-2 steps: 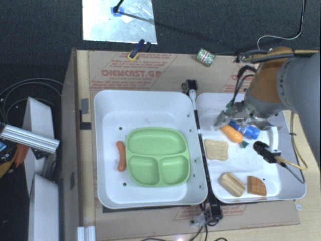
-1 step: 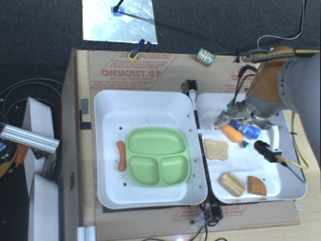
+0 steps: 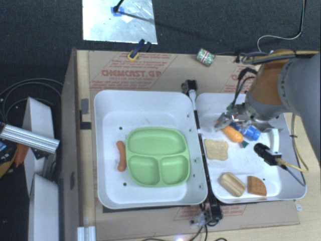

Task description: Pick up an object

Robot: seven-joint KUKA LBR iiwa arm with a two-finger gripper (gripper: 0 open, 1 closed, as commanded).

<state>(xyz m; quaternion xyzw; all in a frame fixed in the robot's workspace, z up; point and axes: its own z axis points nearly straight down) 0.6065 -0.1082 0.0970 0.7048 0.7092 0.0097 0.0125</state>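
My gripper (image 3: 228,121) hangs over the upper middle of the right bin (image 3: 210,102), at the end of the grey arm coming in from the right. Right below it lies an orange carrot-like piece (image 3: 232,133), touching or nearly touching it; whether the piece is gripped I cannot tell. A blue object (image 3: 251,133) lies just to the right of the orange piece. Lower in the same bin are a pale toast slice (image 3: 216,149), a bread roll (image 3: 232,184) and a brown waffle piece (image 3: 256,186).
The left bin (image 3: 103,134) holds a green divided plate (image 3: 157,156) with a small sausage (image 3: 121,156) beside it on the left. A small green-and-white can (image 3: 205,57) and a yellow-blue clip (image 3: 136,50) lie on the cardboard behind the bins.
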